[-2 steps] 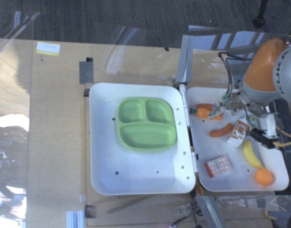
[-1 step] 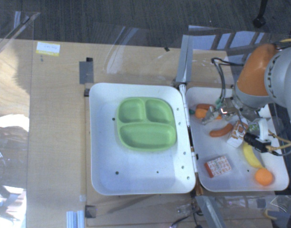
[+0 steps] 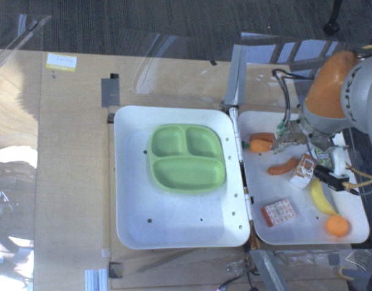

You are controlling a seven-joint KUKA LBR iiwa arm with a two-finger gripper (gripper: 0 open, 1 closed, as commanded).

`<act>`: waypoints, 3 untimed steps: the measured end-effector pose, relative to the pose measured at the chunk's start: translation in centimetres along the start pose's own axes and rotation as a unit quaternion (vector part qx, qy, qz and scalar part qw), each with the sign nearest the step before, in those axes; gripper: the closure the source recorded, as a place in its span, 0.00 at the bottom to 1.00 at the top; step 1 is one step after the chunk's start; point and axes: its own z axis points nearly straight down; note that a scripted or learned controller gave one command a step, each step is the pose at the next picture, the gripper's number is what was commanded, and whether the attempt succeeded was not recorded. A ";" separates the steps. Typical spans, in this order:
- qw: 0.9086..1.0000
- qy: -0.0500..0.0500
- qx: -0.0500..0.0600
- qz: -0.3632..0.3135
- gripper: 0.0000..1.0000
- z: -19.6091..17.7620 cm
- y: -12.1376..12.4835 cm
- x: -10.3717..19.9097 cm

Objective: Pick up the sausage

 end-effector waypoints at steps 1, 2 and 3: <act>1.000 0.000 0.001 0.000 0.00 0.0 0.0 0.0; 1.000 0.001 0.003 -0.009 0.00 1.2 -4.1 1.6; 1.000 0.000 -0.002 -0.010 1.00 -0.1 -3.8 1.6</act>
